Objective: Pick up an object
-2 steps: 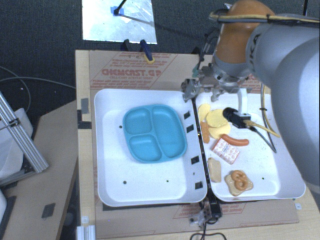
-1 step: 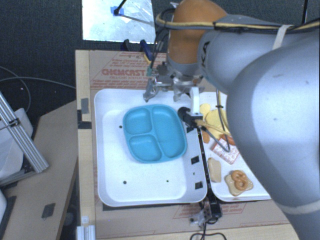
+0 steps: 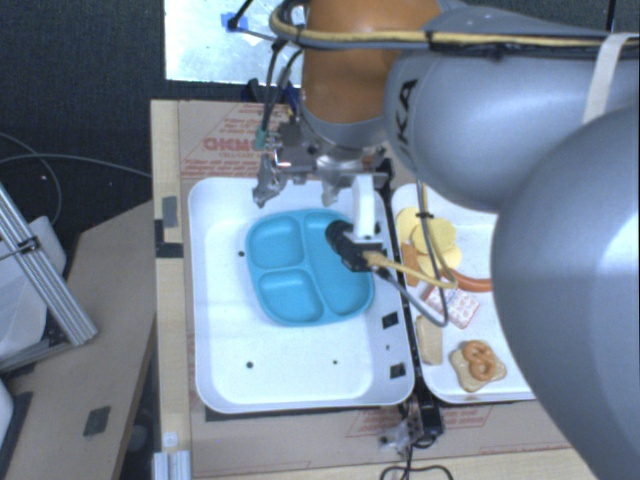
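blue three-compartment plastic tray (image 3: pixel 300 273) flat in left shallow white bin (image 3: pixel 225 368). gripper (image 3: pixel 270 183) above its far-left corner, open or closed: can't tell. suggest pinching the raised rim, not the floor.

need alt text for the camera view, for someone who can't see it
A grey robot arm with an orange band reaches in from the right, its two-finger gripper above the far end of the left shallow white bin, which holds a blue divided plastic tray. The right white bin holds small food-like pieces, among them a brown pretzel shape.
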`<state>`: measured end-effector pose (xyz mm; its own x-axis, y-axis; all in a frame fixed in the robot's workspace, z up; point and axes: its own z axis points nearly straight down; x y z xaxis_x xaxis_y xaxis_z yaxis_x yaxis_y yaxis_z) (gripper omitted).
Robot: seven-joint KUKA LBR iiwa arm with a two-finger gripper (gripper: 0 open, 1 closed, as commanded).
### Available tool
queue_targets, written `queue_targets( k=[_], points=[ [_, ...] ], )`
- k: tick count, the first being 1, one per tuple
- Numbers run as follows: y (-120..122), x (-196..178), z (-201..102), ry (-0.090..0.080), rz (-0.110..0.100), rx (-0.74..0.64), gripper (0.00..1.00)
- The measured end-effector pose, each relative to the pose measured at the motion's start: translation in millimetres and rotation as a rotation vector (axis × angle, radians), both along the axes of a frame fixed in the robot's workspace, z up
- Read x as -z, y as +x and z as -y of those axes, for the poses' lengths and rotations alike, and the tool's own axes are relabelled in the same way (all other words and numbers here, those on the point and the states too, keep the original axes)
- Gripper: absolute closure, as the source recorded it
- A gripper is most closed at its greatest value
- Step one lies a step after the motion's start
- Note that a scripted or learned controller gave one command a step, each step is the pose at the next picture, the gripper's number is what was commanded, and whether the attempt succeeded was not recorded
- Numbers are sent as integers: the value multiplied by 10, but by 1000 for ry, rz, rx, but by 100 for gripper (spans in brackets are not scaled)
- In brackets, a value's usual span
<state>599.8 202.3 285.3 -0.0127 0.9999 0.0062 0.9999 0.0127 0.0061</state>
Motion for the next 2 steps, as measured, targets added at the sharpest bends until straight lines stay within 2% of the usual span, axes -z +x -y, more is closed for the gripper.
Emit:
queue_targets(
  k=[1,2],
  points=[
    [-719,-179,-361,-3,-7,1,0],
    [-1144,-1566,-328,3,7,5,0]
  ],
)
